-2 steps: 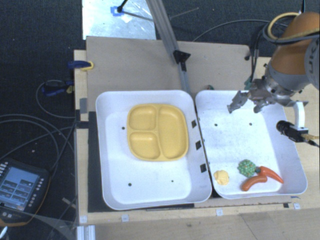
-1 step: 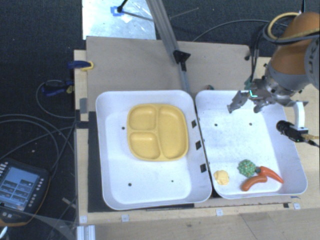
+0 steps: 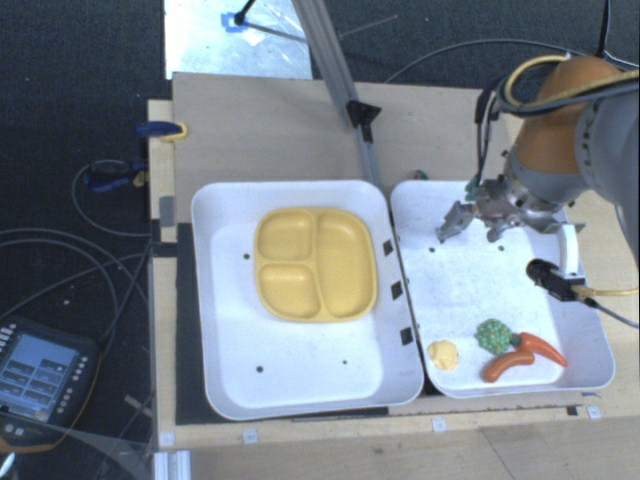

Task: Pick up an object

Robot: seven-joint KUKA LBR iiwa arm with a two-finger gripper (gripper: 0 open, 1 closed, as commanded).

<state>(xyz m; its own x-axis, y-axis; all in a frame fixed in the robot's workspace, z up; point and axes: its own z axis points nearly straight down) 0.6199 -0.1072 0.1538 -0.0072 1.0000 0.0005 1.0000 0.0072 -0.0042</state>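
My gripper [image 3: 473, 230] hovers over the far part of the right bin [image 3: 600, 368], its two grey fingers [image 3: 450, 225] spread open with nothing between them. At the near end of that bin lie a green broccoli piece [image 3: 492, 335], an orange-red carrot-like piece [image 3: 522, 357] touching it, and a small yellow lump [image 3: 443, 354] to their left. All three sit well below the gripper in the view, apart from it.
A yellow divided plate [image 3: 315, 263] rests in the left bin [image 3: 225, 368]. A grey pole [image 3: 330, 48] slants across the bench's back. A black fitting with a cable [image 3: 551, 277] hangs off the arm over the right bin. Cables and a pendant [image 3: 40, 368] lie on the floor at left.
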